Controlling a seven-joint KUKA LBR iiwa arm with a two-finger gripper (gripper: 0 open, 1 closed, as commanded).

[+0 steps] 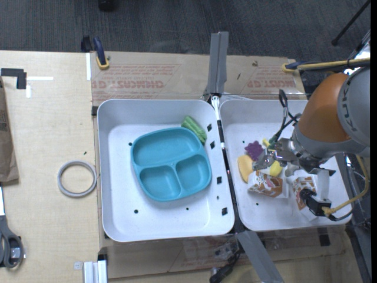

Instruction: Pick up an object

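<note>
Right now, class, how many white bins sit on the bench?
2. The left bin holds a blue plate; the right bin sits beside it, under the arm.

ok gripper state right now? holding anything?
Gripper: cannot be told; it sits low in the right bin among the small items, nothing visibly held.

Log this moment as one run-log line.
arm: over right bin | gripper: low among small items, grasp unclear | left bin: blue divided tray, green item
</note>
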